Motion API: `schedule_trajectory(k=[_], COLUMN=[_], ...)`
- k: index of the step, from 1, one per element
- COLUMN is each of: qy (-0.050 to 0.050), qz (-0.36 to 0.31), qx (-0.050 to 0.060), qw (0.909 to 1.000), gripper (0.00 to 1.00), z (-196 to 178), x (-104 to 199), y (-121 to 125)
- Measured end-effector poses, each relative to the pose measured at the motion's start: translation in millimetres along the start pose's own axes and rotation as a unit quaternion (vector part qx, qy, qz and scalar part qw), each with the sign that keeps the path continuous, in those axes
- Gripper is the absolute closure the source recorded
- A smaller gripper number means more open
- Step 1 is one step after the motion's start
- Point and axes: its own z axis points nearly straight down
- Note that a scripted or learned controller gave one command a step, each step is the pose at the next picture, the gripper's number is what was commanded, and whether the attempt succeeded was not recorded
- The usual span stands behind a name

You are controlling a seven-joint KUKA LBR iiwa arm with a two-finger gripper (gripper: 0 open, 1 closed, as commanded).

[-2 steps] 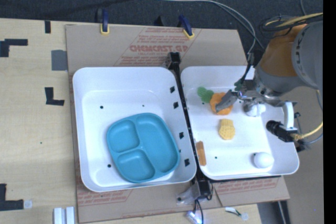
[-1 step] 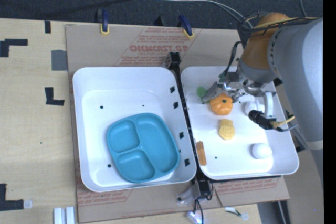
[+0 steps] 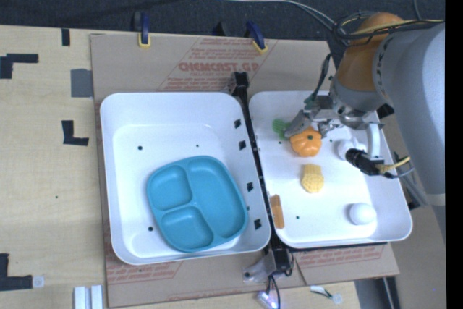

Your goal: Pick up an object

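My gripper (image 3: 313, 127) is down in the right bin (image 3: 383, 228), near its back left part. It stands directly over a small orange round object (image 3: 306, 144) and seems to touch its top. A small green piece (image 3: 279, 127) lies just left of the gripper. In front of the orange object lies a yellow bumpy object (image 3: 312, 178). A white ball (image 3: 360, 213) rests near the bin's front right corner. A thin orange stick (image 3: 276, 210) lies along the bin's left wall at the front.
The left bin (image 3: 123, 119) holds a blue divided plate (image 3: 195, 202) in its front half. A black divider (image 3: 249, 148) runs between the bins. The arm's grey body (image 3: 423, 105) and orange band (image 3: 362, 54) hang over the right bin's back right side.
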Motion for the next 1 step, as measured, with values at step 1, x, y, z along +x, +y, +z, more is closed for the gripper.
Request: schedule_trajectory(k=[1], qy=[0.001], qz=[-0.003], qx=[-0.006], qw=[1.0000], gripper=[1.00], z=[-159.0], x=[71.0], y=[8.9])
